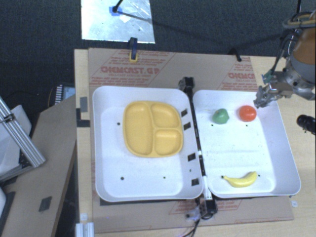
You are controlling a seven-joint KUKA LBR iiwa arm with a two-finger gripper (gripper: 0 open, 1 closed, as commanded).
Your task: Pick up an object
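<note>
In the right bin (pixel 286 157) lie a green round fruit (pixel 220 115), a red-orange round fruit (pixel 247 113) and a yellow banana (pixel 241 179) near the front wall. My gripper (pixel 262 97) hangs over the bin's far right corner, just right of and above the red-orange fruit. Nothing shows between its fingers. The arm comes in from the right edge.
The left bin (pixel 106 181) holds a yellow divided plate (pixel 152 128). A black clamp strip (pixel 192 132) runs between the two bins. A shiny metal sheet (pixel 117 14) lies beyond the bench at the back.
</note>
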